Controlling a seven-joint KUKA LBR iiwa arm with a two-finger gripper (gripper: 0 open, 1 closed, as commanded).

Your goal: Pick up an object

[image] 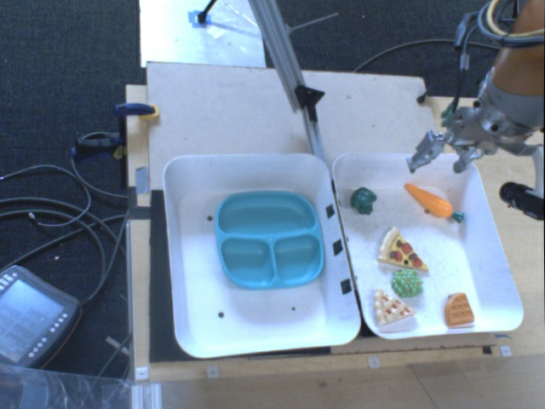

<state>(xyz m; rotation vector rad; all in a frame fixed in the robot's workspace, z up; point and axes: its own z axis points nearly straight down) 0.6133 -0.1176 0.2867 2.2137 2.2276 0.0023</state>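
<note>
My gripper (pixel 444 156) hangs over the far edge of the right bin (pixel 504 254), fingers spread open with nothing between them. Just below it in the bin lies an orange carrot (pixel 428 200) with a green tip. A dark green broccoli piece (pixel 364 199) sits at the bin's far left. Further forward are a pizza slice (pixel 400 251), a light green vegetable (pixel 407 283), a second pizza slice (pixel 392 308) and an orange waffle-like piece (pixel 459 311).
The left bin (pixel 192 313) holds a blue divided plate (pixel 269 238). A metal pole (pixel 281 41) slants across the bench behind the bins. Cables and a teach pendant (pixel 30 313) lie on the floor at left.
</note>
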